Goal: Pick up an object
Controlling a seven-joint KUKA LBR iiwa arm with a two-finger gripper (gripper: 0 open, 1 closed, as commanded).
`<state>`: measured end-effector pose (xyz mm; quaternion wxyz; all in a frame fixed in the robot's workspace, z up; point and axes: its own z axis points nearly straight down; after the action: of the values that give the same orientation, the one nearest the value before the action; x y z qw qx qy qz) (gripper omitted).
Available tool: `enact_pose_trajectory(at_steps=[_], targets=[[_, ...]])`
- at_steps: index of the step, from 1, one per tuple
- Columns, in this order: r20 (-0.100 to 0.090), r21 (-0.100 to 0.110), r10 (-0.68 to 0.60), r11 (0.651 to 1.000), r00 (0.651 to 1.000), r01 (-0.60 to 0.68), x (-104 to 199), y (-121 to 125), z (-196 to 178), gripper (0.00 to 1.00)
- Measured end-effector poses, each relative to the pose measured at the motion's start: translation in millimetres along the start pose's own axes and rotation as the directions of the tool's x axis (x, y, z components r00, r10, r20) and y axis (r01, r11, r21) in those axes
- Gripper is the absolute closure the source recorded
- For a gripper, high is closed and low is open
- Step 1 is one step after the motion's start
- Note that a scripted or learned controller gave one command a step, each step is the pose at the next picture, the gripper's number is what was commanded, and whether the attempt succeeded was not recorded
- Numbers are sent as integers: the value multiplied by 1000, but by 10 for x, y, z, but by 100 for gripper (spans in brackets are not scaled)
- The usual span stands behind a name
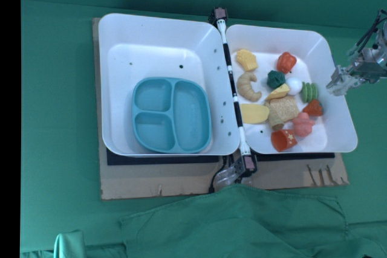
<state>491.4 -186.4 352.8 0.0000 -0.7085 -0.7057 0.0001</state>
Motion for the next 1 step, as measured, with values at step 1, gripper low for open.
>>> enact_pose_trajectory(at_steps=[1], targets=[[6, -16, -4, 1000, 1000, 4, 5, 892, -597, 100]])
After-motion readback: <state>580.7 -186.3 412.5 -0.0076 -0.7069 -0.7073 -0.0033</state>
